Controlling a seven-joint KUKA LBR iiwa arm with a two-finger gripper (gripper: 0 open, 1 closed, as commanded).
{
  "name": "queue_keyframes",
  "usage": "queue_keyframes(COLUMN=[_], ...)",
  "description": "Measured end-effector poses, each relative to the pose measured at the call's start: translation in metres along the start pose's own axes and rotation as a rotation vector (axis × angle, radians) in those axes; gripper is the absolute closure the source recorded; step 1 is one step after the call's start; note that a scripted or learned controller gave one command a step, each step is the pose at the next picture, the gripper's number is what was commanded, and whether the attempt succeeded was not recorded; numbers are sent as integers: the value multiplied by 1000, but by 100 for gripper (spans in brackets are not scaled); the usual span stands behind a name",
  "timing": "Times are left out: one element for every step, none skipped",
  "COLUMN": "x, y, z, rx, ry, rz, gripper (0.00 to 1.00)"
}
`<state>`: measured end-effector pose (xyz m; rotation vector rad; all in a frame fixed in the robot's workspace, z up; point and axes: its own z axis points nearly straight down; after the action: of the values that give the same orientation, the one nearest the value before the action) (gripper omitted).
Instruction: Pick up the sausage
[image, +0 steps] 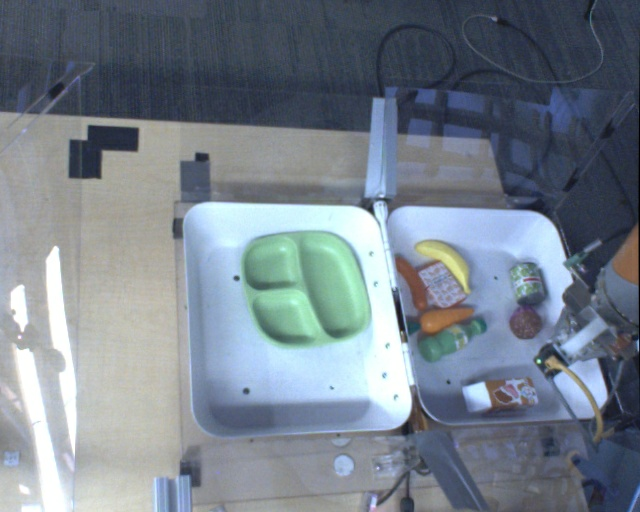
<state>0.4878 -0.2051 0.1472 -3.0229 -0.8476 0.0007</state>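
Tool at the right rim of the right bin; we cannot tell how its jaws stand, since the wrist hardware hides them from above. Nothing shows gripped there.

Nearest to the tool: a small dark-red round piece just inside the rim, and above it a green can. Toward the front edge, a flat carton lying on its side.

Further across the bin floor, a cluster: green bottle, carrot lying crosswise, a red-and-white packet, banana.

Farthest: the sausage (we take the reddish-orange elongated piece to be it), hard against the bin's left wall, beside the divider. Its long axis runs roughly along that wall, front to back in the camera view, slightly tilted. Its right flank touches or nearly touches the packet; the carrot's end sits close by its lower end.

So the target lies across the full width of the bin from the tool, leftward in view, with the cluster between. We judge the reach must pass over the bottle and carrot, and the jaws should close across the short axis, meaning one finger goes between sausage and wall. Tight fit there.

Left bin holds a green divided plate; table beyond it.
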Motion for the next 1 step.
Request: queue_keyframes(x=[8], y=[5], z=[-18], rx=[-2], ry=[-1], rz=[328], gripper=[100])
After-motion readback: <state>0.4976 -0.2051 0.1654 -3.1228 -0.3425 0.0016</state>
